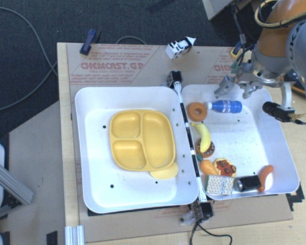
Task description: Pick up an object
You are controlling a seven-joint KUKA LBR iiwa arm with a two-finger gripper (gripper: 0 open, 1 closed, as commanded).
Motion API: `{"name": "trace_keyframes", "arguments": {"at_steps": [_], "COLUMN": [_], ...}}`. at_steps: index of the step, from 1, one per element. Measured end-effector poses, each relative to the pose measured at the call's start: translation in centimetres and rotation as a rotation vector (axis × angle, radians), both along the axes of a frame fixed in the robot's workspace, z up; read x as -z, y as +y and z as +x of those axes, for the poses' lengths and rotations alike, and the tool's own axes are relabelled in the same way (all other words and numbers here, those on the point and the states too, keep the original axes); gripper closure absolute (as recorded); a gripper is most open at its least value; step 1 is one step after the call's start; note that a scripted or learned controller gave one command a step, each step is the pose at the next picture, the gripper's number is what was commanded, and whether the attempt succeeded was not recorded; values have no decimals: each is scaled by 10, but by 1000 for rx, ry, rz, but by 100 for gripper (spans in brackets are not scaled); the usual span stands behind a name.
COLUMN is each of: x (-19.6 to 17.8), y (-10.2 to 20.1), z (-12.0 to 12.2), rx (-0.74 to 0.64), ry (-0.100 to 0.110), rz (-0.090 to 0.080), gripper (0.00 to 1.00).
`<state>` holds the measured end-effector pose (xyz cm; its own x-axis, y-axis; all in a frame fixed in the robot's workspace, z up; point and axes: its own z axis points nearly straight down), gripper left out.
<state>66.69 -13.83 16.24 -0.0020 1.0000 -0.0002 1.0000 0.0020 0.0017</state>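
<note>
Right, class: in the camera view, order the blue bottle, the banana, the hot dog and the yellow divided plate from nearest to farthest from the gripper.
Measured from the gripper:
1. Blue bottle, just below it, in the right bin's top.
2. Banana, along that bin's left edge.
3. Hot dog, in its lower right corner.
4. Yellow divided plate, in the left bin.

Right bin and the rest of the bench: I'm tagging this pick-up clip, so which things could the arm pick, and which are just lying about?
Pick candidates, all in the right bin:
blue bottle
donut
banana
carrot
sausage
black block

Just lying about:
yellow divided plate in the left bin
blue clip and black-and-white toy on the board behind the bins
</note>
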Motion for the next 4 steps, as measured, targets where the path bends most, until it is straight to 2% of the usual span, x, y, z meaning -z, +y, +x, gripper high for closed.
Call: {"name": "trace_keyframes", "arguments": {"at_steps": [1, 2, 3, 4], "x": [68, 70, 75, 76], "y": [36, 10, 35, 4], "z": [-24, -7, -6, -4], "rx": [2, 8, 17, 8], "ry": [4, 35, 31, 31], "rz": [1, 8, -7, 12], "gripper": [0, 0, 0, 0]}}
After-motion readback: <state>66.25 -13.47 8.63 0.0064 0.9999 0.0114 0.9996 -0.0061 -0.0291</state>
